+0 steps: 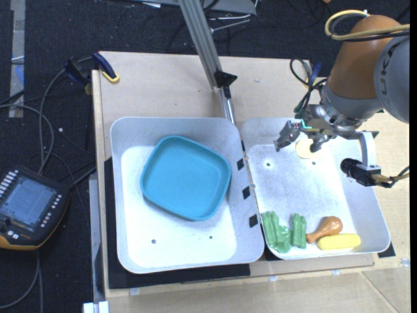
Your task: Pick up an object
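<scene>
My gripper (301,141) hangs over the back of the right bin (313,188) with its two dark fingers spread apart, so it is open. A small pale yellow object (303,150) lies on the bin floor just below and between the fingertips, partly hidden by them, and nothing is clamped. Along the bin's front edge lie two green pieces (284,231), a brown drumstick-shaped item (326,227) and a yellow item (339,242). A blue square plate (186,177) rests in the left bin (130,194).
A metal pole (205,34) slants up from the seam between the bins. A handheld control pendant (26,207) and cables lie on the dark floor to the left. A black cable end (358,171) dangles by the right bin's rim.
</scene>
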